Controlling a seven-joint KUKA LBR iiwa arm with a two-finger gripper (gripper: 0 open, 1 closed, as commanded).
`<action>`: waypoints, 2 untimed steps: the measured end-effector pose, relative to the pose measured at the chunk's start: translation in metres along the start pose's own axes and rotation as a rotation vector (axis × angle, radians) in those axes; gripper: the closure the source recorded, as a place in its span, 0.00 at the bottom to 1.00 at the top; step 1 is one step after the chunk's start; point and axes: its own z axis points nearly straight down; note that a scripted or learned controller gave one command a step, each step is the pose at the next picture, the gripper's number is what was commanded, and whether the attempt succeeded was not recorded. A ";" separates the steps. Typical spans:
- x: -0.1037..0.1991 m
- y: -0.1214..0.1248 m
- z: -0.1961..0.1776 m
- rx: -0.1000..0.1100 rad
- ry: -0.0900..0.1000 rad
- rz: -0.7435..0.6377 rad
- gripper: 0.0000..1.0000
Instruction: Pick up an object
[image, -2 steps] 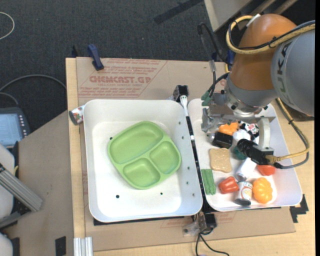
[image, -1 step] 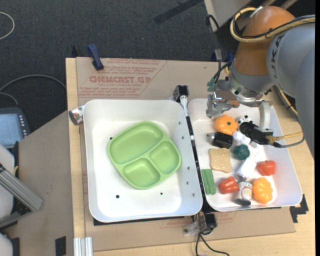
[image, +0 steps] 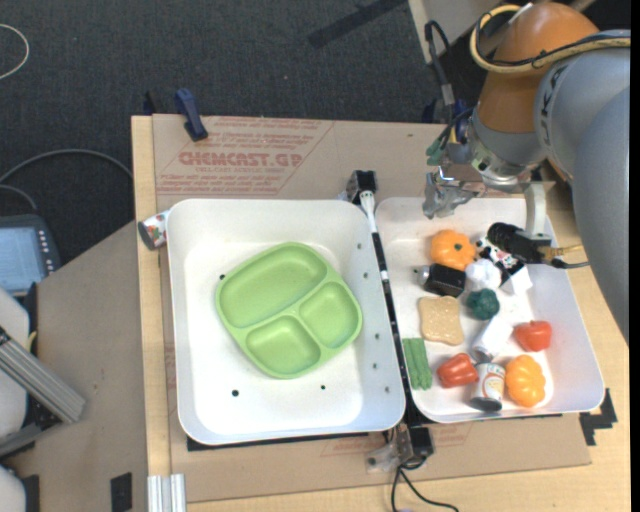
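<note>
The gripper (image: 441, 197) hangs over the far left corner of the right bin (image: 590, 345); I cannot tell its state. Just near of it lies an orange pumpkin (image: 452, 248), crowded by a black block (image: 442, 280), a slice of bread (image: 440, 321) and a red pepper (image: 457, 371). The left bin (image: 190, 330) holds a green divided plate (image: 288, 309).

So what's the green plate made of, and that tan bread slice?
The green plate looks like smooth moulded plastic, matte, with three pressed-in compartments. The bread slice is likely toy foam or plastic: flat, speckled tan, dull surface. Hard to be sure.
</note>
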 end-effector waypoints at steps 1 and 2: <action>-0.058 -0.004 0.104 0.010 0.004 0.003 1.00; 0.014 -0.072 -0.008 0.004 0.008 -0.008 1.00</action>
